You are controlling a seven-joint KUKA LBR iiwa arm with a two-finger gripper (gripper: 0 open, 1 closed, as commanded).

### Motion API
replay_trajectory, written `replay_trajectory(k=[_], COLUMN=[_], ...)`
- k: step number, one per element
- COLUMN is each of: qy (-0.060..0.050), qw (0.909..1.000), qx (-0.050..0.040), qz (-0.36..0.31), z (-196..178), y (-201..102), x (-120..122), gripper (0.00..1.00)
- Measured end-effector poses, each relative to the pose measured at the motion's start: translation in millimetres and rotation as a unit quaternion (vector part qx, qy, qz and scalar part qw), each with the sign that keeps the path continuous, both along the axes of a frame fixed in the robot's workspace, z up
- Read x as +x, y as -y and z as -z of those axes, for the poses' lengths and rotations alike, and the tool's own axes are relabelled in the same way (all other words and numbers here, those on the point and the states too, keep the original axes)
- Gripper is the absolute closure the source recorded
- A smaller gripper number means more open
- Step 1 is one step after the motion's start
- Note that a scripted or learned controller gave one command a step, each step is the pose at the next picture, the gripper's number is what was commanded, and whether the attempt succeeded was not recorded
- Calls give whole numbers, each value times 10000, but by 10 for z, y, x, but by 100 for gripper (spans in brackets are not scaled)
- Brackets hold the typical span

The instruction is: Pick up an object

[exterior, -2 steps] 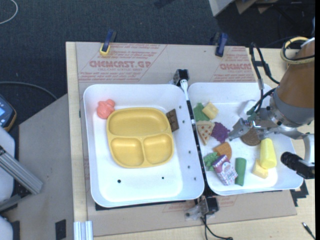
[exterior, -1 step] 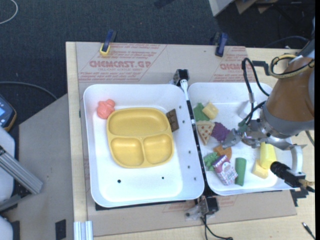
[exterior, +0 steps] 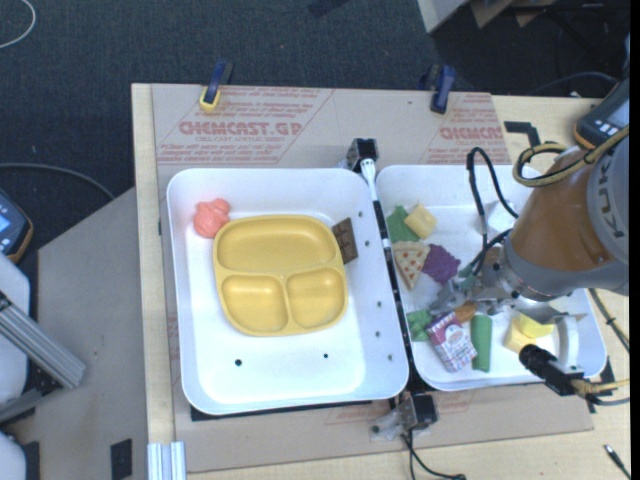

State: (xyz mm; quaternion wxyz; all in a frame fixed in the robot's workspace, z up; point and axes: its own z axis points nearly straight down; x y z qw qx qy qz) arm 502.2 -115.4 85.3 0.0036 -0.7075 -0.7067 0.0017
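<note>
Hovering low in the right bin (exterior: pixel 590 353), end effector (exterior: pixel 462 296) beside the purple block (exterior: pixel 440 263); grip state unclear.

Bench (exterior: pixel 300 128) — two white bins: left bin (exterior: pixel 200 368), right bin (exterior: pixel 440 378) side by side.

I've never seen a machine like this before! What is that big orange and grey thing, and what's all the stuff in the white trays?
That is a robot arm, reaching in from the right. One camera looks down on the bench from above. The arm's gripper is low over the right bin, among small toys: a purple piece, a green stick, a yellow block and a red and white packet. I can't tell if it holds anything. The left bin has a yellow divided plate, a pink toy and a small brown piece.
</note>
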Motion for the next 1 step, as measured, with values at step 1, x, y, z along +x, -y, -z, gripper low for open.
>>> replay_trajectory(k=[1], qy=[18], qw=[10000], qx=[-1], qz=[1], z=[11], y=[-3], x=[-5], gripper=[0])
